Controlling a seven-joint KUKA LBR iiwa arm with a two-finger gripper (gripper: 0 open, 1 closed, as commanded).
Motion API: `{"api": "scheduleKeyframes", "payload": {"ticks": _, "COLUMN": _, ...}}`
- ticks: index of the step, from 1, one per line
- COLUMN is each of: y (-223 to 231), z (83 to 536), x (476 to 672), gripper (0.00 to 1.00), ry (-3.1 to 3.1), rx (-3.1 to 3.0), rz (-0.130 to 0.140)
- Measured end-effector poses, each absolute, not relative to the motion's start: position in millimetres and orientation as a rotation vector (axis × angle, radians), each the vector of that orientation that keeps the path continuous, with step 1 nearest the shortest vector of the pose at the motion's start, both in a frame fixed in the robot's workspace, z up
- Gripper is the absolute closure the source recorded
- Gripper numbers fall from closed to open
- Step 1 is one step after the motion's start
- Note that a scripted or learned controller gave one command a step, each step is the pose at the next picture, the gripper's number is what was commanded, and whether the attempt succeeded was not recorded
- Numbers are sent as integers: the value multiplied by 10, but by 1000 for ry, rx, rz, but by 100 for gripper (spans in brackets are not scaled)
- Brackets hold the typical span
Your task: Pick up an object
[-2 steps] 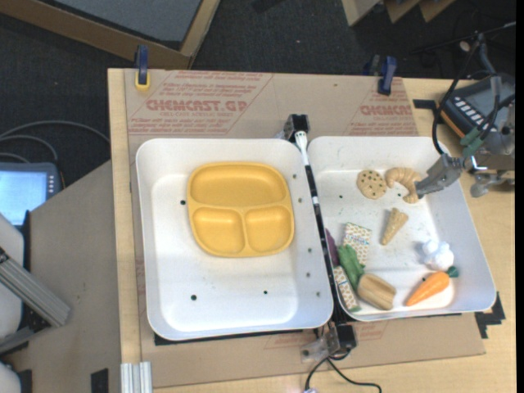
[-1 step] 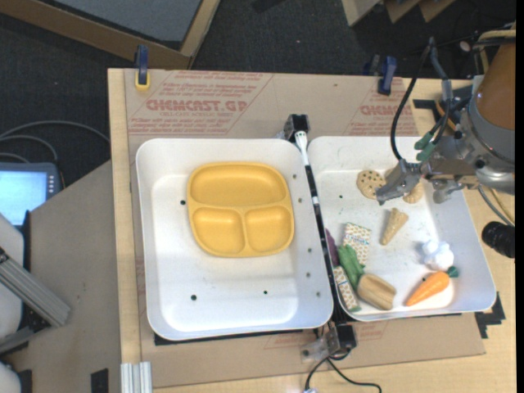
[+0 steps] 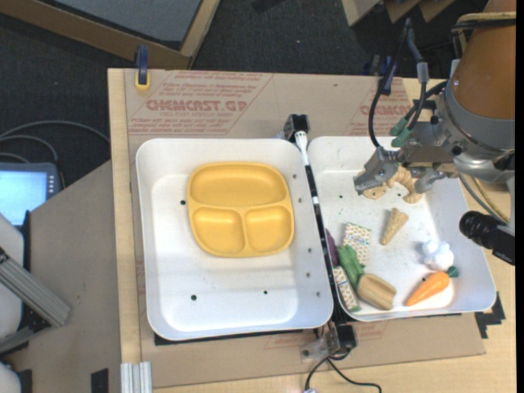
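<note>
Gripper point(image 3: 391, 180) low in right bin point(image 3: 475, 219), grip state unclear, tan piece point(image 3: 395, 224) just below; judged approach step, next needs descent onto a piece.

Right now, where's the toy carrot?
The toy carrot lies in the right bin, near its front right corner, just below the small white toy.
</note>
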State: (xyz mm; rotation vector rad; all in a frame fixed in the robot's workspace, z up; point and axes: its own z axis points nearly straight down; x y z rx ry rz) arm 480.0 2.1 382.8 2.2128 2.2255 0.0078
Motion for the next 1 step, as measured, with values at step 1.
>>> {"api": "scheduleKeyframes", "payload": {"ticks": 1, "y": 66, "z": 3925, "x": 4797, "gripper": 0, "ry": 2219, "rx": 2219, "rz": 4}}
